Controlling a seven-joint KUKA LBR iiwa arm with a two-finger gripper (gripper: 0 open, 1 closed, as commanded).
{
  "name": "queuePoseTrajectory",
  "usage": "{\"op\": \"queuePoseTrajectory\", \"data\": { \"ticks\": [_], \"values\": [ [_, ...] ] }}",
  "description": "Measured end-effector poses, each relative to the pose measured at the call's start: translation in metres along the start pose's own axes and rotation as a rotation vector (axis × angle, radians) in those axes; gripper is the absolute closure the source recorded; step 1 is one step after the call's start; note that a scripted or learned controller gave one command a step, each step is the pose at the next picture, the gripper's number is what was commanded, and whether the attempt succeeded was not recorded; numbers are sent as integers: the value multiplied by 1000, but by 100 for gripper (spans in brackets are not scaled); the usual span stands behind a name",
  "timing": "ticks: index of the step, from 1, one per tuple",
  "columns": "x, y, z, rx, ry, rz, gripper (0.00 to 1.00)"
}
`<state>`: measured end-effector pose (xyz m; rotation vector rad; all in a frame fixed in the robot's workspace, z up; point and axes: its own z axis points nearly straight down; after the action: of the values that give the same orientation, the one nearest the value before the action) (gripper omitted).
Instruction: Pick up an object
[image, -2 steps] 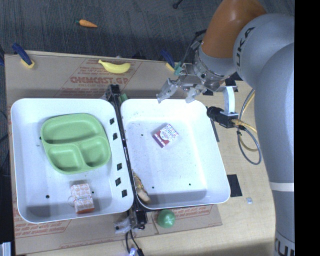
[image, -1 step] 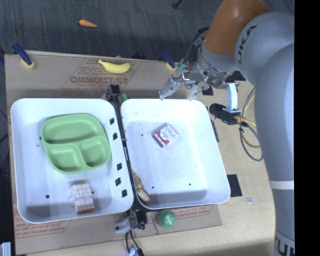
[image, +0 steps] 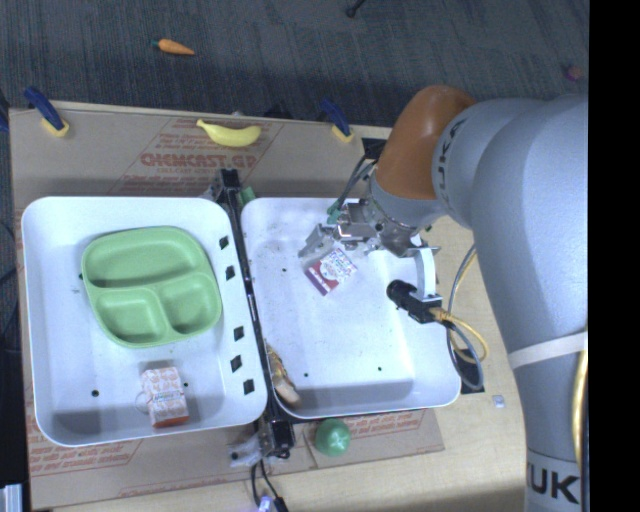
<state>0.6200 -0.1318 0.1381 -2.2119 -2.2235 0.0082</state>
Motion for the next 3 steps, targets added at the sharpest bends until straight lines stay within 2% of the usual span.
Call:
{"op": "queuePoseTrajectory", "data": {
  "ticks": [1, 2, 3],
  "values": [
    [41, 4, -57, -7, 1, -1, 0],
    [44, 36, -142, -8, 0, 0, 0],
    [2, 38, 34, -10, -1, -1, 0]
  ]
}}
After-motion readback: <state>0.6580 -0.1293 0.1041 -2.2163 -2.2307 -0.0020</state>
